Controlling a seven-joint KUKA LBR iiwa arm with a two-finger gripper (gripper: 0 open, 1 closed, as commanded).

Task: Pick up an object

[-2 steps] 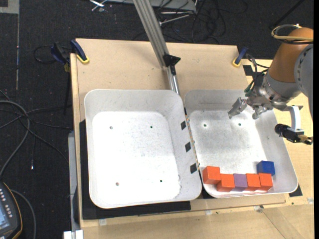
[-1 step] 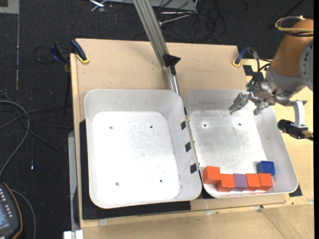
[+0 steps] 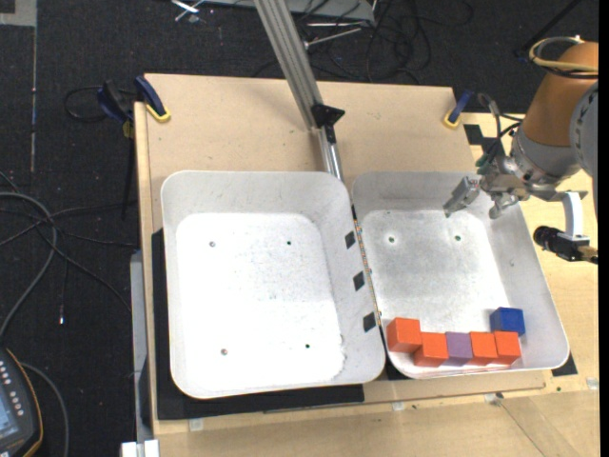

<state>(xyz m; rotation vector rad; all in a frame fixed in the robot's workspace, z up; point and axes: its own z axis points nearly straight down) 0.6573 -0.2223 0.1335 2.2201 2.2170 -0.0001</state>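
Observation:
Along the near wall of the right bin [image 3: 533,255] lies a row of blocks: an orange block [image 3: 404,333], another orange block [image 3: 434,347], a purple block [image 3: 459,347], and two more orange blocks [image 3: 495,347]. A blue block [image 3: 508,320] sits just behind the row's right end. My gripper [image 3: 479,201] hangs over the bin's far right corner, well away from the blocks, with its fingers spread open and nothing between them.
The left bin [image 3: 190,198] stands beside the right one. A slanted metal pole [image 3: 295,60] runs from the top of the view down to the bins' far edge. Clamps [image 3: 150,98] sit at the bench's far corners.

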